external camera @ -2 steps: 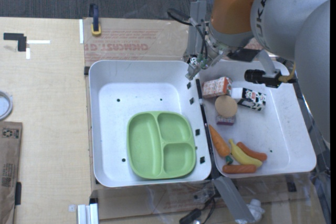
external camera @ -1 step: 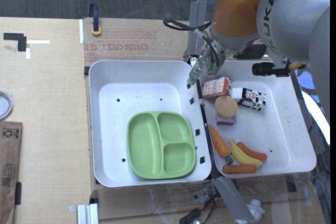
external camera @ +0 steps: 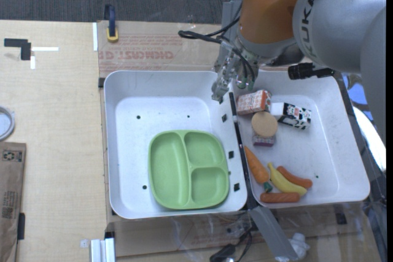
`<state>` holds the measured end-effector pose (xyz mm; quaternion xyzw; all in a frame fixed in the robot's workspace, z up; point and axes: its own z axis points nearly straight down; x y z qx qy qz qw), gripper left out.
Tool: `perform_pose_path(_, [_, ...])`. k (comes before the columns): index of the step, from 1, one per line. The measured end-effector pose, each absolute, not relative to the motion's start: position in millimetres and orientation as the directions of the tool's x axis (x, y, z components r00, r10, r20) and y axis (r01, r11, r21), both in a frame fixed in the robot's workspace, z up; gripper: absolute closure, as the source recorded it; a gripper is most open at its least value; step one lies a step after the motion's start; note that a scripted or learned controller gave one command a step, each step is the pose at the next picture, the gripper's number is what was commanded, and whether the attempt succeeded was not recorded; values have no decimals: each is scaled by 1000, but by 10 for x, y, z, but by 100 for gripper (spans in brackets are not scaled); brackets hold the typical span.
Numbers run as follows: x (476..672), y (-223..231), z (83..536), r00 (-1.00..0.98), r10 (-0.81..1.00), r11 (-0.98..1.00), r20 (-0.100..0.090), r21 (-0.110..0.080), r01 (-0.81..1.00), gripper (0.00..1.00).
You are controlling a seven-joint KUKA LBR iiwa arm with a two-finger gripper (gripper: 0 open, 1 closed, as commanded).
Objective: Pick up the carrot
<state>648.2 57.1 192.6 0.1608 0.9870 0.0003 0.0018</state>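
The carrot (external camera: 256,166) is orange and tapered, lying in the right bin (external camera: 344,138) near its left wall, toward the front. My gripper (external camera: 226,90) hangs over the divide between the two bins at the back, well above the carrot in the view and apart from it. Nothing shows between its fingers. The grey arm with its orange band comes in from the upper right.
Next to the carrot lie a yellow banana (external camera: 284,181) and two orange-red sausages (external camera: 295,178) (external camera: 279,197). A small carton (external camera: 252,102), a round brown piece (external camera: 264,125) and a black-and-white carton (external camera: 296,116) sit behind. A green divided plate (external camera: 187,170) rests in the left bin (external camera: 123,132).
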Motion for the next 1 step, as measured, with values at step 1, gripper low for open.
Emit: perform_pose_path(1, [6392,-523,1925,-990,-142,990,-3,0,-142,100])
